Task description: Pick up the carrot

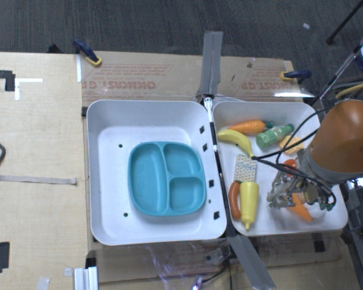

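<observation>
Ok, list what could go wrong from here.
1. The tool hangs low in the right bin, away from the carrot at the far end, so it may grab something else.
2. The banana and green bottle sit close against the carrot and could get nudged or caught.

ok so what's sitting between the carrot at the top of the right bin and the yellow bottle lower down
In the camera view, the banana and the grater lie between the carrot and the yellow bottle.

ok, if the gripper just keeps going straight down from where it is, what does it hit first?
Probably the orange piece right beside the gripper, or else the right bin's floor; depth is unclear from this slanted view.
</observation>
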Controlling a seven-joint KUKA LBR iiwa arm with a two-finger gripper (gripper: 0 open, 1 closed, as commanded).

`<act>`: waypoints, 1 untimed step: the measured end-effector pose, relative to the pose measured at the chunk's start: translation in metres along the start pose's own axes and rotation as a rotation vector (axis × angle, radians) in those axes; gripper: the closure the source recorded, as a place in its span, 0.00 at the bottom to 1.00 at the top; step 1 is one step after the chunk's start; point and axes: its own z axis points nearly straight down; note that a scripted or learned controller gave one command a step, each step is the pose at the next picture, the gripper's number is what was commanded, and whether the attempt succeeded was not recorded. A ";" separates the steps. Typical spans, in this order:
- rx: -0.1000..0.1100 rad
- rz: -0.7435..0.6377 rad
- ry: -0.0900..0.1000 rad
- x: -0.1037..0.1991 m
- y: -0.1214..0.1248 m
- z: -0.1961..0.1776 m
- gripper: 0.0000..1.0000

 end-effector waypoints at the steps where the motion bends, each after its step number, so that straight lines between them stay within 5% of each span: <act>1: 0.000 0.000 0.000 0.000 0.000 0.000 0.00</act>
